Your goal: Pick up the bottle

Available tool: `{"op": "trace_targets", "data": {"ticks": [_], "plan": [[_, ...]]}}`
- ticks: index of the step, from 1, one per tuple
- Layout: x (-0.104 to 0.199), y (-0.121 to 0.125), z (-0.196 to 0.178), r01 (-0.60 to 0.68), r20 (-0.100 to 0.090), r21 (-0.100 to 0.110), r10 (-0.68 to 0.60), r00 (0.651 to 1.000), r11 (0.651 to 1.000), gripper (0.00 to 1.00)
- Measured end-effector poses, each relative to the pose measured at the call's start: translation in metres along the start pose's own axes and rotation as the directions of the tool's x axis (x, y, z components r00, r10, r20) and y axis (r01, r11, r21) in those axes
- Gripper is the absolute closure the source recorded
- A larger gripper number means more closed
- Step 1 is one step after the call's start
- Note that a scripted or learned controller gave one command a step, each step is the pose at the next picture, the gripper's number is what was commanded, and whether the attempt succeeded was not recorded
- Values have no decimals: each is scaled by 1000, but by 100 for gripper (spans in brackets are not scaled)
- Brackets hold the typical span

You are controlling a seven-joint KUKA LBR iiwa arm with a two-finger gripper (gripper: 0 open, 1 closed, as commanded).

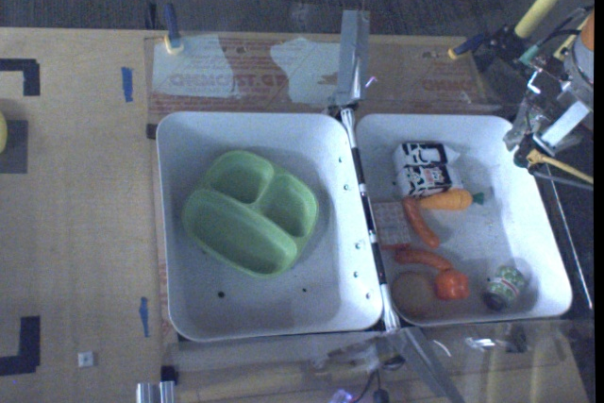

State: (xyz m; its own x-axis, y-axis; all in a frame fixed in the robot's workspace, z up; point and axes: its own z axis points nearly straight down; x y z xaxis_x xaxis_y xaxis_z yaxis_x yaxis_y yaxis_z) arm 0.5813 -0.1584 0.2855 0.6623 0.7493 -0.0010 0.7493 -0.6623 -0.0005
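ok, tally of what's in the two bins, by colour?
Green: 2, the divided tray in the left bin and the small bottle in the right bin.
Orange or red: 4, the carrot, two sausage-like pieces, and a small red piece.
Black and white: 1, the milk carton.
Brown: 1, a round piece.
Total: 8.

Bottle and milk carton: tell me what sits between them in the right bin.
In the camera view, the stretch from the milk carton down to the bottle passes the tip end of the carrot, then bare bin floor.
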Motion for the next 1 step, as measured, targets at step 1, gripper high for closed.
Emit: {"op": "trace_targets", "data": {"ticks": [1], "plan": [[-41,-45,22,29,1,3,-29,1000,1000,100]]}}
